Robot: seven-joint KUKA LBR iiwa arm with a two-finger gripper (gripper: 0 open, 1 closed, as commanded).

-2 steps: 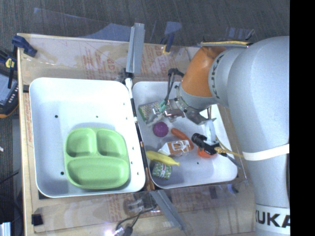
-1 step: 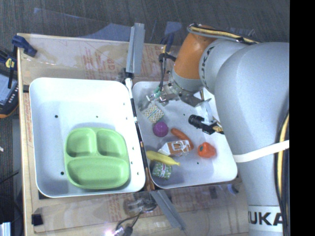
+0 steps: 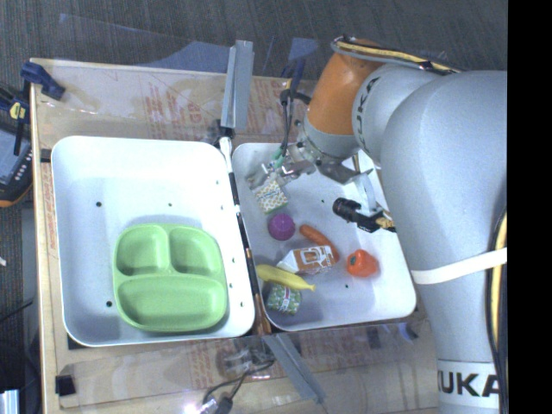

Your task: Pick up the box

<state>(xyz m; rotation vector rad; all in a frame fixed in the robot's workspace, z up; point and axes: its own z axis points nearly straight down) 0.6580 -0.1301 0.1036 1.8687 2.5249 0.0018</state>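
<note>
Patterned box (image 3: 271, 196) lies at 11 o'clock in right bin (image 3: 392, 296); gripper (image 3: 274, 172) pinches its upper edge.

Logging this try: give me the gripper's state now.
Gripper: over the right bin, at the patterned box; open or shut cannot be told.

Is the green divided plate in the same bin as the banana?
No, the green plate lies in the left bin; the banana lies in the right bin.
</note>
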